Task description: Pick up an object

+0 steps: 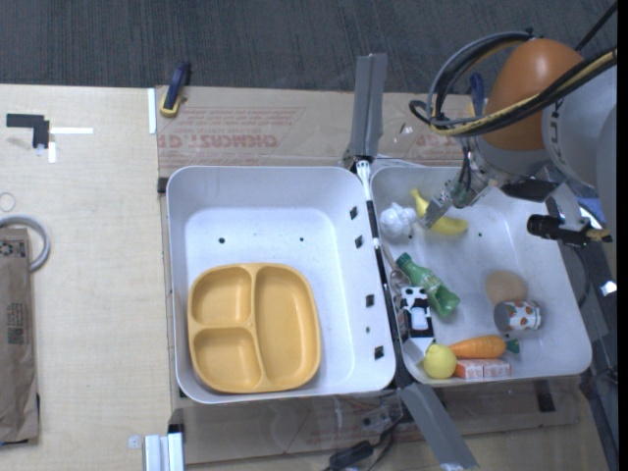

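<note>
Gripper [439, 207] low over banana [444, 224], jaw state unclear, cannot tell. White ball [395, 222] left. Advice: centre on banana, descend straight.

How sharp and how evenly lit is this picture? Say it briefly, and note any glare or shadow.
Camera view: even, soft light, with mild glare on the white bins and a faint shadow along the left bin's near wall. The tray and carrot are fairly sharp. The gripper over the banana looks slightly soft.

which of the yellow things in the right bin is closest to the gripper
The banana at the bin's far end, right by the gripper. The yellow lemon lies at the near edge beside the carrot.
</note>
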{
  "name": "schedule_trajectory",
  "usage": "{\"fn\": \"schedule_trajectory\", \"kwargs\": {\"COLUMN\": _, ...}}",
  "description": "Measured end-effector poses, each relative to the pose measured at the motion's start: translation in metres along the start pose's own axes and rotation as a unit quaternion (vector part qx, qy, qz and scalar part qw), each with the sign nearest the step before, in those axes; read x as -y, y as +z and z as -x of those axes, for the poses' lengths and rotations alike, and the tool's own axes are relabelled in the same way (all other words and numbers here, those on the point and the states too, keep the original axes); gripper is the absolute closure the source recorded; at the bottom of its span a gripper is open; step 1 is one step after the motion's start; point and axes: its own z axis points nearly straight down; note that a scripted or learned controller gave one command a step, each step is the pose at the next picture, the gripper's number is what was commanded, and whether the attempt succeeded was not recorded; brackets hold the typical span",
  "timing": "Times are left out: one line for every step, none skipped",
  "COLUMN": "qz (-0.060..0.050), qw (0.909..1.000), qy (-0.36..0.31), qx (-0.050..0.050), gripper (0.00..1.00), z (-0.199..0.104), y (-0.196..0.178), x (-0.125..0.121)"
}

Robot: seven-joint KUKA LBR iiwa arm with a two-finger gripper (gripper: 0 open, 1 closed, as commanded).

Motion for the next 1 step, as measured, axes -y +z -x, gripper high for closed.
{"fn": "schedule_trajectory", "kwargs": {"qz": 0.003, "qw": 0.9997, "qy": -0.023, "qx": 0.002, "gripper": 1.00, "z": -0.0595, "y": -0.0889, "x": -0.0382}}
